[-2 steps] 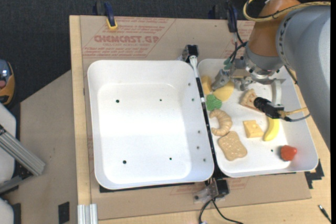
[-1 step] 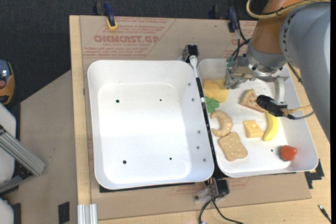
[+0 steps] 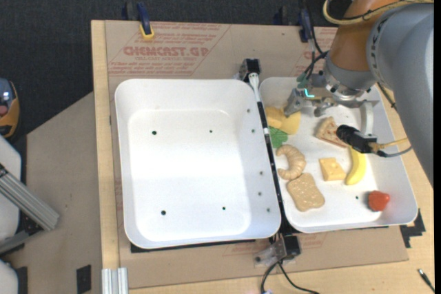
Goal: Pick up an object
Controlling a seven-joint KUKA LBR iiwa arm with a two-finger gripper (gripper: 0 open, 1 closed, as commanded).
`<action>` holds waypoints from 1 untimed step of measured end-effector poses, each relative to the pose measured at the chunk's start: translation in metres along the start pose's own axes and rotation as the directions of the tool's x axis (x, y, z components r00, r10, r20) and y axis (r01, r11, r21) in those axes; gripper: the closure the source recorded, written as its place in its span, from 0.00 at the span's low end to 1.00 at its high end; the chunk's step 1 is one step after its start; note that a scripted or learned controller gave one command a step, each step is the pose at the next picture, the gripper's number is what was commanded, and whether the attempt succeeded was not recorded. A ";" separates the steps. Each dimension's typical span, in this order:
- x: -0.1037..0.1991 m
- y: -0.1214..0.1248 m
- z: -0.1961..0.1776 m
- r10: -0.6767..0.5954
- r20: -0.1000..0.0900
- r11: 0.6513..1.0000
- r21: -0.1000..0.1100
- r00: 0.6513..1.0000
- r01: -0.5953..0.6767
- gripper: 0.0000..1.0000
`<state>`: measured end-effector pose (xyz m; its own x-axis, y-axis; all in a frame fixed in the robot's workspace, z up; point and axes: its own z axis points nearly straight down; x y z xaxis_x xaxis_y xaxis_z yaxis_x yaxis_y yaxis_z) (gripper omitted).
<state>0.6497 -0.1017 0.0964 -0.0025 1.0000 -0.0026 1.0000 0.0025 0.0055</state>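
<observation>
My gripper (image 3: 302, 104) hangs over the back of the right bin (image 3: 396, 206), close to its left wall. Just below and left of it lies a yellow wedge (image 3: 284, 121), with a small green piece (image 3: 278, 138) beside that. A brown toast slice (image 3: 329, 132) lies to the gripper's lower right. Nothing is visibly held.
Further forward in the right bin lie a curled tan pastry (image 3: 291, 160), a square cracker (image 3: 305, 192), a yellow cheese cube (image 3: 331, 169), a banana (image 3: 355, 166) and a red tomato (image 3: 377, 200). The left bin (image 3: 131, 100) adjoins along a black divider (image 3: 265, 138).
</observation>
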 end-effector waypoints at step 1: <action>-0.017 0.017 0.012 0.002 -0.001 1.000 0.003 1.000 -0.002 0.00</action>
<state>0.6670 -0.1191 0.0845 -0.0003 1.0000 -0.0017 1.0000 0.0003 0.0027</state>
